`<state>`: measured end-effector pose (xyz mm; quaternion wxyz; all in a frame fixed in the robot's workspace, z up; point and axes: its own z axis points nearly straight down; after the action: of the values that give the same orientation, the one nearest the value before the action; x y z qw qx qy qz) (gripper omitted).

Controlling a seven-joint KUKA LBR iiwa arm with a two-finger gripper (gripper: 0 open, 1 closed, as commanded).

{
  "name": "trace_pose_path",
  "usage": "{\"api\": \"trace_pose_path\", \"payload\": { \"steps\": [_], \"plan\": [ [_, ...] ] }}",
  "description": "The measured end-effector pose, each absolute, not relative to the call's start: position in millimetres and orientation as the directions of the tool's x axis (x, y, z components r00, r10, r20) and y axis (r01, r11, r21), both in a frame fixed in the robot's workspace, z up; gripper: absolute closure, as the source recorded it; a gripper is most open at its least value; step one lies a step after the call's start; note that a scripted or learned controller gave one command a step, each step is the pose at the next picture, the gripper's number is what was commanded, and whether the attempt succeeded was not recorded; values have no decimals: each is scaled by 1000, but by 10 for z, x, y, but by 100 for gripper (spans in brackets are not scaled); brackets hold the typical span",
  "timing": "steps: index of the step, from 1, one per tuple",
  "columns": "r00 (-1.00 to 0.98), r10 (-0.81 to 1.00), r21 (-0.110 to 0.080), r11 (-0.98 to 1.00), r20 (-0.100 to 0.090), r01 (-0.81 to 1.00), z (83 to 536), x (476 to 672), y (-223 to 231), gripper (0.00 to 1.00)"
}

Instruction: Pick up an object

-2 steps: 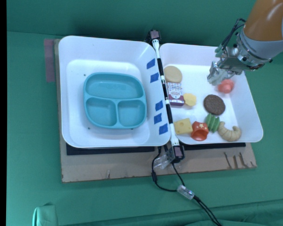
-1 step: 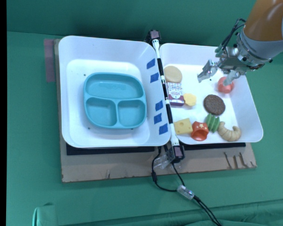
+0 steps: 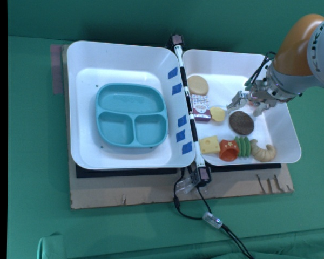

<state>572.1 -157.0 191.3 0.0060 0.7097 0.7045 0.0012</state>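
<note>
The robot's claw (image 3: 249,101) hung over the middle of the right bin (image 3: 288,127), its two fingers spread apart with nothing between them. Just below it, nearly under the fingertips, lay a flat, round brown patty (image 3: 241,123), the likeliest thing to pick up. It looked like a light, stiff plastic toy with a smooth top, best pinched across its edges since it lay so low. To its left sat a pale yellow piece (image 3: 218,114), a small carton (image 3: 201,108) and a round tan bun (image 3: 197,84) farther back. Along the bin's near side lay a cheese wedge (image 3: 209,144), an orange-red piece (image 3: 228,149), a green pod (image 3: 243,146) and a croissant (image 3: 264,152). The left bin (image 3: 86,63) held a teal divided plate (image 3: 132,116).
</note>
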Motion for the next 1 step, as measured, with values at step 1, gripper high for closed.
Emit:
{"api": "trace_pose_path", "payload": {
  "steps": [1],
  "plan": [
    [14, 1000, 25, -14, -11, 1000, 2072, 5747, -1599, 100]
  ]
}}
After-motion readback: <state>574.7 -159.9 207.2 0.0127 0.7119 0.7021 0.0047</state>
